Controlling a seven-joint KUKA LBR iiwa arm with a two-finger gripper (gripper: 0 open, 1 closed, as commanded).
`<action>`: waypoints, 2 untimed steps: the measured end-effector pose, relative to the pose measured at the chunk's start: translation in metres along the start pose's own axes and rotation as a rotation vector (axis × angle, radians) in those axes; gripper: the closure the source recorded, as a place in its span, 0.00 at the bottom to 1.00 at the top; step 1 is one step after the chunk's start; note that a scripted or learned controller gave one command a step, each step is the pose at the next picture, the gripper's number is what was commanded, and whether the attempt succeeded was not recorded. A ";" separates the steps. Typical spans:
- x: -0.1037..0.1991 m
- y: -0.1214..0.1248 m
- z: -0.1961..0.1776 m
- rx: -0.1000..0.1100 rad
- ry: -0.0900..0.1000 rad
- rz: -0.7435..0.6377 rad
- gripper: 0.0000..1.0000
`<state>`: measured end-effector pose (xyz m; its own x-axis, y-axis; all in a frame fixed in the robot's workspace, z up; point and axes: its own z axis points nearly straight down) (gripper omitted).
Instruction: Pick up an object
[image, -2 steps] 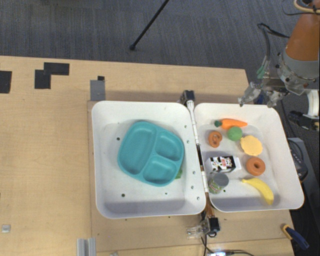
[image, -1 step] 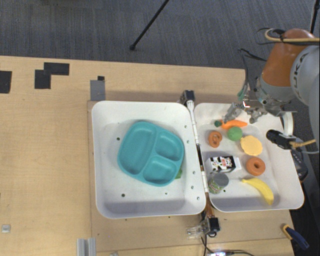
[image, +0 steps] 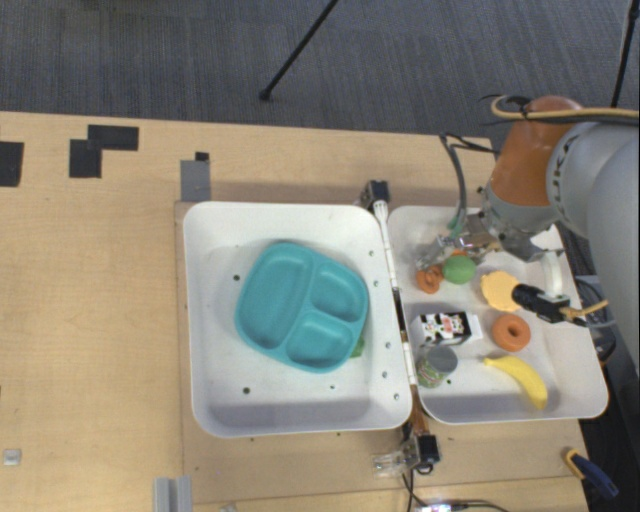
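1. The arm (image: 590, 175) reaches in from the right and bends down over the far end of the right bin (image: 575, 352).
2. The gripper (image: 452, 246) sits low near that bin's far left corner. From this slant I cannot tell whether it is open or closed, and nothing can be seen held in it.
3. The green ball (image: 460, 269) lies on the bin floor just beside the gripper, on its near side. The two look close enough to touch, but the view is too coarse to be sure.
4. A small orange piece (image: 430, 281) lies just left of the ball, next to the wall between the bins, and also close to the gripper.
5. A yellow flat piece (image: 496, 289) lies to the right of the ball, a little apart from it.
6. Nearer the camera, well apart from the gripper:
   - an orange ring (image: 511, 333)
   - a banana (image: 524, 380) lying near the bin's near edge
   - a black-and-white box (image: 444, 325)
   - a grey round can (image: 436, 362) just below the box
7. The left bin (image: 215, 300) holds a teal divided plate (image: 303, 305), set at a tilt across its middle.
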<state>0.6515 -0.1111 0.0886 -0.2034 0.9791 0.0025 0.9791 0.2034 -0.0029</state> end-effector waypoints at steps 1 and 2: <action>0.000 0.002 -0.012 -0.010 -0.004 -0.003 1.00; 0.000 0.003 -0.012 -0.013 -0.005 -0.003 0.00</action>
<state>0.6545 -0.1105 0.1004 -0.2065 0.9784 -0.0027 0.9784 0.2065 0.0096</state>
